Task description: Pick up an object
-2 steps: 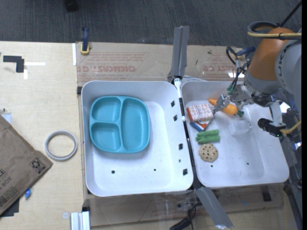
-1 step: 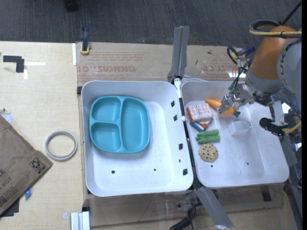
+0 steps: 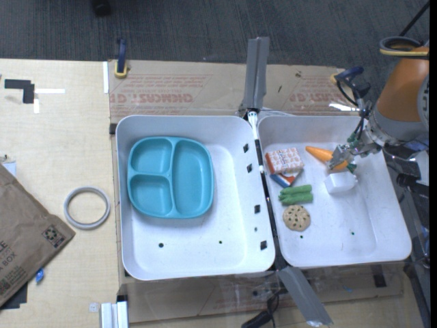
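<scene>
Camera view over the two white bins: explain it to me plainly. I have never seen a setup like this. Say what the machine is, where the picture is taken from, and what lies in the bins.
One fixed camera looks down at a slant on a bench. The grey and orange shape at the right is a robot arm, moved by a program. Its gripper is low over the right bin, near the carrot. I cannot tell from this view whether it holds anything.

The left bin holds a blue divided plate. The right bin holds toy food: an orange carrot, a red and white packet, a green pea pod, a cookie, and a small white piece just below the gripper.

On the bench to the left lie a roll of tape and a brown cardboard box.
</scene>
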Controlling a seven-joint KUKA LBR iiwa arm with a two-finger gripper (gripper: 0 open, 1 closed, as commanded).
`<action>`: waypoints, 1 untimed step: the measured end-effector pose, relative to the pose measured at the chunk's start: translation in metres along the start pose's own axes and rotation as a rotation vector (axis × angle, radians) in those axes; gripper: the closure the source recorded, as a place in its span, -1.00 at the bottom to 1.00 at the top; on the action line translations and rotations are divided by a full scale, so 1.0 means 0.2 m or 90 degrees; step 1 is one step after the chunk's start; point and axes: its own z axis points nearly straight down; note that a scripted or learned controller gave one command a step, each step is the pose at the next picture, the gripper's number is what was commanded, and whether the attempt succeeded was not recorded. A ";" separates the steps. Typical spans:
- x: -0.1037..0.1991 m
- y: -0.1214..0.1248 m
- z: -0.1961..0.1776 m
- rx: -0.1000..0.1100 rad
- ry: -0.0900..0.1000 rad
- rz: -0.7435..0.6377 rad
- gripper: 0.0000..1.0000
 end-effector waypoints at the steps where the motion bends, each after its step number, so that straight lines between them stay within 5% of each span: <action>1: 0.19 0.24 -0.53 0.000 0.000 0.073 1.00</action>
